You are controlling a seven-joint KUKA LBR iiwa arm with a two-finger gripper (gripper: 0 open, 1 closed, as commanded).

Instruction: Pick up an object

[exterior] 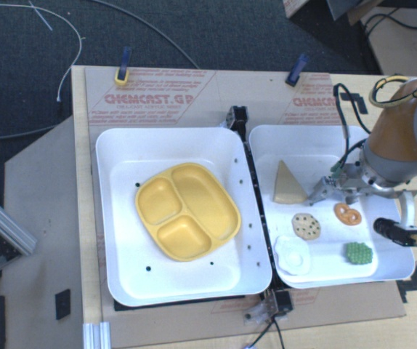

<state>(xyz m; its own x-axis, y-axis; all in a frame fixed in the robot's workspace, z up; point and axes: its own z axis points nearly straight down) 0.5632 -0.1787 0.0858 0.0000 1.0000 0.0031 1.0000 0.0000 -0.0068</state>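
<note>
Yellow three-compartment plastic tray [187, 210] in white left bin [114, 195], tan cheese wedge [289, 184], brown-speckled cookie [306, 226], orange pretzel [348, 214], green bumpy broccoli piece [358, 252]

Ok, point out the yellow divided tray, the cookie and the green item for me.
yellow divided tray [187, 209]: camera view, ridge where its compartments meet.
cookie [306, 226]: camera view, centre of its speckled top.
green item [358, 252]: camera view, middle of its bumpy surface.

Arm, tool [325, 192] low (slanting)
</note>
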